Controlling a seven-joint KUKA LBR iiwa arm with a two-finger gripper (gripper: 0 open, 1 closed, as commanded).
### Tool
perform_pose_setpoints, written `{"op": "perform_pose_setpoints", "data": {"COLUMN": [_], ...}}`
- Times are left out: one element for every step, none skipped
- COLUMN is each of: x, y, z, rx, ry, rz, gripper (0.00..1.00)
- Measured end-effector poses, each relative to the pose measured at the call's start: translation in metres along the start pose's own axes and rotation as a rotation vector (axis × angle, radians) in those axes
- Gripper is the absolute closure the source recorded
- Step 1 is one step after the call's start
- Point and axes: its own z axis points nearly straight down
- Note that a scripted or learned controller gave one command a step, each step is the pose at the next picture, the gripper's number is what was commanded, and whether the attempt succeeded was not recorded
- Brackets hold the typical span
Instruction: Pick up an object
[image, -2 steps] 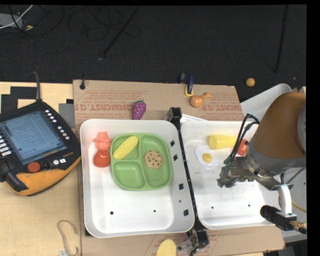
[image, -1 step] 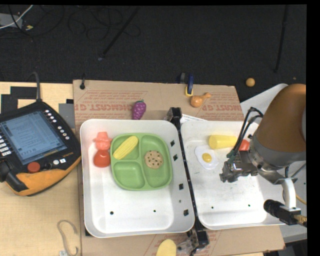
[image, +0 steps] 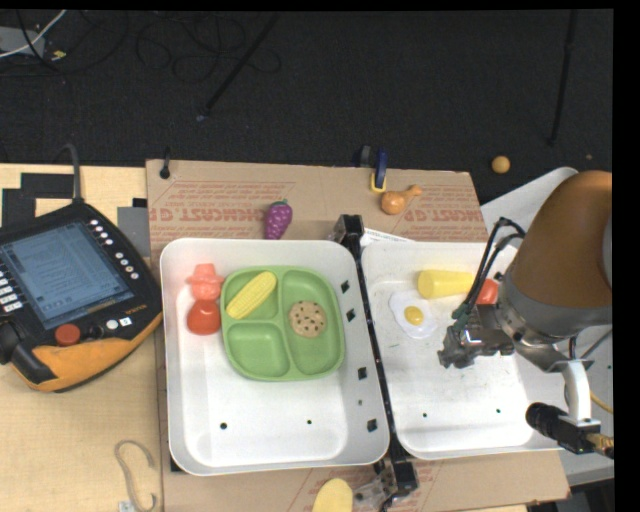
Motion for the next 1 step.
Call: {"op": "perform_pose_setpoints", "data": {"x": [-0.0048], "y": [0.0083], "z": [0.0081], "rx": [0.0], "ry": [-0.001], "rz": [0.0], "gripper": [1.0]}}
